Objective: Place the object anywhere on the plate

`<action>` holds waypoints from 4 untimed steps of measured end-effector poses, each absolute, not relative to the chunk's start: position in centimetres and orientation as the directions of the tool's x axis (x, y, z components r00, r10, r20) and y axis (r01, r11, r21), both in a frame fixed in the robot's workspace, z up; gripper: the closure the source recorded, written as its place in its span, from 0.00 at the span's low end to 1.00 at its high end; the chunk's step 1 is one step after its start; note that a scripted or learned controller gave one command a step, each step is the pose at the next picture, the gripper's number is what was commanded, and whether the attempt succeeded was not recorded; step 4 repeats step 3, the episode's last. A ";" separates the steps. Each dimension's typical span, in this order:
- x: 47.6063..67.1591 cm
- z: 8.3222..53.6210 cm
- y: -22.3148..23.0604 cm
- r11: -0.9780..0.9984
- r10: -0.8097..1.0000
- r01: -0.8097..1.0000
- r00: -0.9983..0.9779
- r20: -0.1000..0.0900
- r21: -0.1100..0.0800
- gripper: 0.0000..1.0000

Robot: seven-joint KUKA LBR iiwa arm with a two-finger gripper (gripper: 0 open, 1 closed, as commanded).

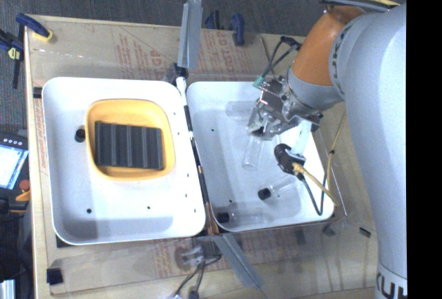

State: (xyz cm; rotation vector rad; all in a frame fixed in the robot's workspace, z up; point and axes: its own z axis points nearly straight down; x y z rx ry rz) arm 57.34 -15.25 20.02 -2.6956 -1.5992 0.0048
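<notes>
A yellow plate (103,111) with rounded corners lies in the left bin (62,208). A dark grey ridged block (130,146) rests flat on it and covers most of its middle. My gripper (265,123) hangs low over the upper middle of the right bin (207,118), well to the right of the plate. Just below it a clear tube-like piece (251,152) stands on the bin floor. Whether the gripper touches that piece cannot be told.
A small black knob (264,193) and a faint clear item (283,187) lie in the right bin's lower part; another clear piece (235,109) sits near its top. A black plug on a yellow cable (293,165) dangles from the arm. A raised divider (190,132) separates the bins.
</notes>
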 end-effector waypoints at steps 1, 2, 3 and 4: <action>60.7 19.1 -6.2 -0.332 0.943 0.943 0.332 0.000 -0.003 1.00; 61.1 20.6 -0.4 -0.081 0.997 0.997 0.081 0.000 -0.002 1.00; 61.1 20.6 -0.4 -0.081 0.997 0.997 0.081 -0.001 -0.002 0.00; 61.1 20.6 -0.4 -0.081 0.997 0.997 0.081 -0.001 -0.002 0.00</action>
